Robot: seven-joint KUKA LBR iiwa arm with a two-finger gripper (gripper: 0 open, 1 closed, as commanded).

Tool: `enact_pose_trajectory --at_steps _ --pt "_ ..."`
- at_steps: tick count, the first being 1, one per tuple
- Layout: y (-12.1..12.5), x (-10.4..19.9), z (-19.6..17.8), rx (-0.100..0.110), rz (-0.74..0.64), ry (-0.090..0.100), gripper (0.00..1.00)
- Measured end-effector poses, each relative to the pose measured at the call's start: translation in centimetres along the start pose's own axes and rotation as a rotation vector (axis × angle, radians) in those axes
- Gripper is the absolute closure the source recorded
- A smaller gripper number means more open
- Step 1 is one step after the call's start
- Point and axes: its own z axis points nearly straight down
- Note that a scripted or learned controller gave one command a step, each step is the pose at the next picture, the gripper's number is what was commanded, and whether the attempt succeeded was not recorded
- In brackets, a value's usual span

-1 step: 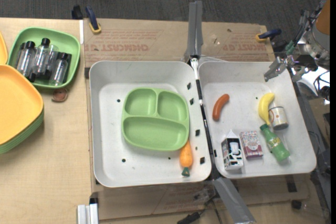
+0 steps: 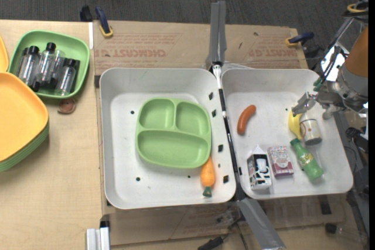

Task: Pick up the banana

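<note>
Pincer: the gripper (image 2: 309, 103) hangs at the right of the frame over the right bin (image 2: 263, 86), just above the banana; I cannot tell from here whether it is spread or clenched, and nothing shows clearly between its tips.
Banana: the banana (image 2: 294, 124) lies near the right bin's right wall, directly under the pincer, touching a small can (image 2: 310, 131) on its right.
Neighbours: a green bottle (image 2: 306, 160) sits just below the can; a pink carton (image 2: 280, 161) and a milk carton (image 2: 259, 172) lie lower centre; a sausage (image 2: 246, 117) lies to the left, well apart.
Open room: bare bin floor shows above the banana and between it and the sausage.
Left bin: the left bin (image 2: 117, 143) bears a green divided plate (image 2: 173, 133) and a carrot (image 2: 207, 175) at its lower right.
</note>
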Motion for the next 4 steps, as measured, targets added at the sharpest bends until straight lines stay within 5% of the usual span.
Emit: enact_pose_trajectory --at_steps 1,2,4 --pt "-4.5 1.1 4.9 0.004 0.007 0.005 0.0" --pt "-4.5 0.7 4.0 0.002 0.012 -0.001 1.0" --pt "1.0 2.9 0.6 0.0 0.609 -0.003 1.0"
